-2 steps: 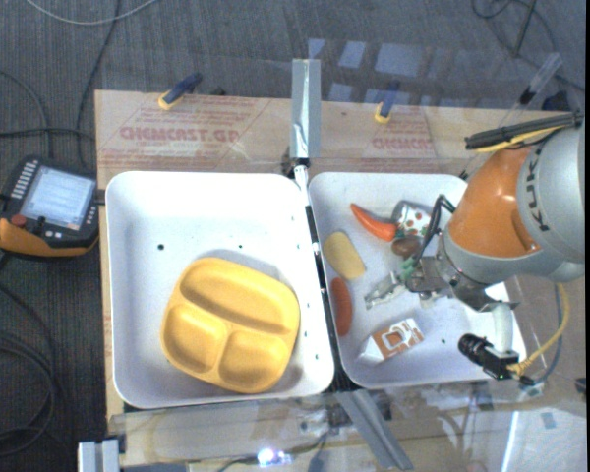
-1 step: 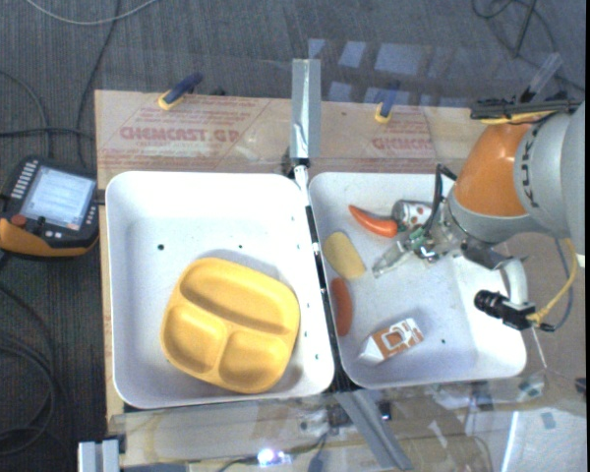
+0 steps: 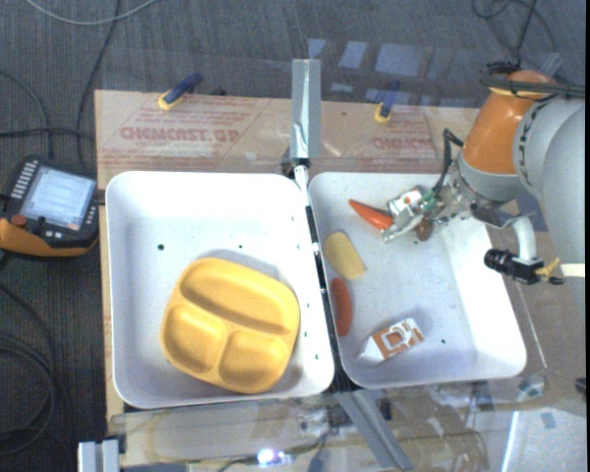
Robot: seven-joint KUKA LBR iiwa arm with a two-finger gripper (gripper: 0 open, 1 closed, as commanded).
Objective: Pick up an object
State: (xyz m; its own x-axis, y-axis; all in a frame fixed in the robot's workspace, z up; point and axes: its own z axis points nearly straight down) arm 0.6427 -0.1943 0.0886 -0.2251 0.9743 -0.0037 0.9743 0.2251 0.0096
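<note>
The orange carrot (image 3: pixel 372 213) lay at the top of the right bin (image 3: pixel 492 357), and the gripper (image 3: pixel 420 218) sat just beside its fat end. To do it well, the arm should come straight down over the carrot's middle. I could not tell if the hand was open, and no writing could be read.

Both bins (image 3: pixel 138 254) are white; the left one holds a yellow divided tray (image 3: pixel 232 324). The right bin holds an orange carrot (image 3: pixel 371 213), a pale yellow potato (image 3: pixel 345 255), a red-orange sausage (image 3: pixel 342 306) and an orange-and-white carton (image 3: pixel 396 338). The arm (image 3: pixel 531 146) is grey with an orange band
</note>
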